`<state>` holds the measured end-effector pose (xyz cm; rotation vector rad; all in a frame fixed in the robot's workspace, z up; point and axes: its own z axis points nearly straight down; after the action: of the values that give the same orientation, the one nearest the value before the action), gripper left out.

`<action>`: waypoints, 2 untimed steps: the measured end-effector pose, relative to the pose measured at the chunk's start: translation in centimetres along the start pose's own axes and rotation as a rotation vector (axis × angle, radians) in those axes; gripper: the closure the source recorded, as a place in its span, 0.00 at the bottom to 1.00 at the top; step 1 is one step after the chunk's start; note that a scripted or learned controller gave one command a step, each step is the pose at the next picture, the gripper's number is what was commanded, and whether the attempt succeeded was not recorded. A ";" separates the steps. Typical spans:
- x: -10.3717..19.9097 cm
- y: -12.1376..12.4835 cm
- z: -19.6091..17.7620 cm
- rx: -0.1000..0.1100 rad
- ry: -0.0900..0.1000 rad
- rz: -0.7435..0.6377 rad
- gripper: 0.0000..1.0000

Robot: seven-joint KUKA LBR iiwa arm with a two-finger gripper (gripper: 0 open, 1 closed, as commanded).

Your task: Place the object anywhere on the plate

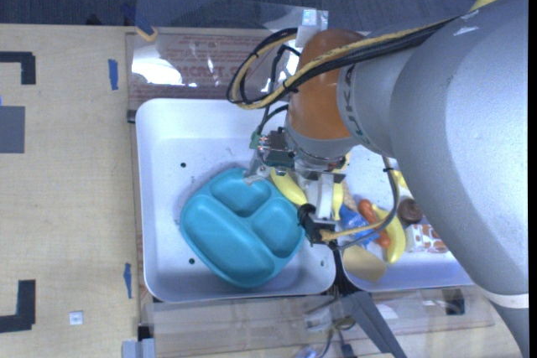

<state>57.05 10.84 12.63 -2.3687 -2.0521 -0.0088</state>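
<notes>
A blue plate (242, 224) with three compartments lies tilted in the left white bin (164, 172), towards its front right. My gripper (284, 177) hangs under the orange wrist band (323, 96), just above the plate's far right rim and over the wall between the two bins. A yellow banana-shaped object (290, 188) lies right below the gripper, against the plate's right edge. The wrist and cables hide how the gripper meets it.
The right bin holds a second yellow banana shape (394, 237), an orange carrot shape (374, 224), a blue piece (353, 218), a brown item (409, 210) and a tan piece (366, 264). The grey arm covers most of that bin. A wooden bench top (67, 180) lies to the left.
</notes>
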 end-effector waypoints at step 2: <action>4.9 3.1 -9.2 0.005 -0.015 0.094 1.00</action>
<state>60.79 15.20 21.82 -2.4669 -1.9420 0.0142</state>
